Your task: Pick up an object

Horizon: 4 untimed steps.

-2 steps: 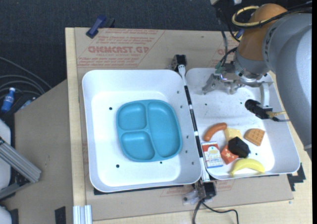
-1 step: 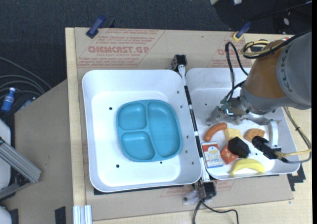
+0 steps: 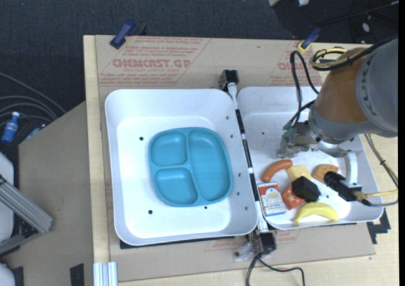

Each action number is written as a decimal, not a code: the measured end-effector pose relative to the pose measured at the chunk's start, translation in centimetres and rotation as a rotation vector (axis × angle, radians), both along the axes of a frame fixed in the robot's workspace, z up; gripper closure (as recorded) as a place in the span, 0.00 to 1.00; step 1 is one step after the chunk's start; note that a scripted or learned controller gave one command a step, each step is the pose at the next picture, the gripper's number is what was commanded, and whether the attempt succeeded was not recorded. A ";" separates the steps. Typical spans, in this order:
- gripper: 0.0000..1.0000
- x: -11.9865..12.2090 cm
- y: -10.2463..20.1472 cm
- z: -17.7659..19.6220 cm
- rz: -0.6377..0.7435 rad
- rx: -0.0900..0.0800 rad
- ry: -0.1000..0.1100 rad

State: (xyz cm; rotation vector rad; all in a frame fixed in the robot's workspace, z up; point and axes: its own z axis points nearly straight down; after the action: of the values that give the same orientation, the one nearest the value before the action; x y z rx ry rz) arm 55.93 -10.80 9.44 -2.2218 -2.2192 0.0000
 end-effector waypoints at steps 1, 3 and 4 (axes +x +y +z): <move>0.00 0.0 0.0 0.0 0.000 0.000 0.000; 0.00 -3.8 1.4 -1.0 0.001 0.000 0.001; 1.00 -3.8 1.4 0.0 0.000 0.000 0.000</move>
State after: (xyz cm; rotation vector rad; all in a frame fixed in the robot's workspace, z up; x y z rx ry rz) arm 52.18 -9.38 9.40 -2.2214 -2.2195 0.0000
